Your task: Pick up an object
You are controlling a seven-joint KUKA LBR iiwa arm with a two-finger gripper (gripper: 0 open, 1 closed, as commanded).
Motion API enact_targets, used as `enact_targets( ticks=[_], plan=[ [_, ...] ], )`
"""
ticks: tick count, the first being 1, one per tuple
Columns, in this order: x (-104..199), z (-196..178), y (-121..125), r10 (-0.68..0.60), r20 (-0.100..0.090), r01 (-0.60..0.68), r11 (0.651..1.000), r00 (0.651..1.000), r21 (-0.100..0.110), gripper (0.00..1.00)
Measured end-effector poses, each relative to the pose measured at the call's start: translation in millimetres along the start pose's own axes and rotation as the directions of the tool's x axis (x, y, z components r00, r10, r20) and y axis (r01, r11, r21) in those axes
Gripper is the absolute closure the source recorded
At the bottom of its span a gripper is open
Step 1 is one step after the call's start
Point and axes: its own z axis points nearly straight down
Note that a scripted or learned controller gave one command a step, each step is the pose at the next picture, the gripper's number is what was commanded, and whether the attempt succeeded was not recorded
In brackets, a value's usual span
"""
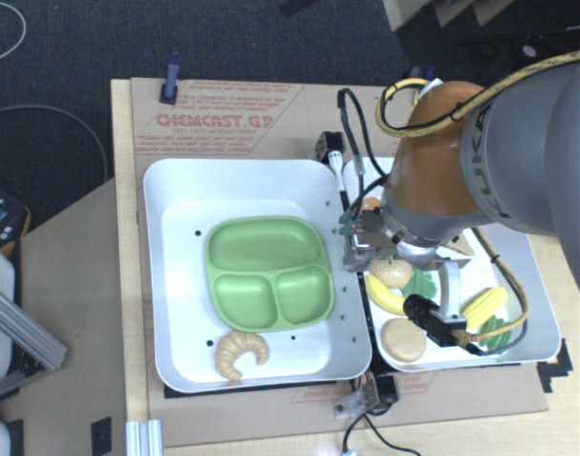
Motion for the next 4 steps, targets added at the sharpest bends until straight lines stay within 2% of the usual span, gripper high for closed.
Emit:
enact_targets(
  ticks=[1, 2, 3, 4],
  plan=[
    [1, -16, 1, -0.001, -0.002, 0.001, 1.000, 1.000, -0.009, 1.00],
    [19, -172, -24, -0.007, -0.005, 0.007, 1.000, 1.000, -0.027, 1.00],
    [18, -173, -24, -0.003, -0.001, 0.003, 1.000, 1.000, -0.013, 1.00],
    [51, -90, -25, -0.005, -0.001, 0.005, 1.000, 1.000, 0.001, 1.00]
  ],
)
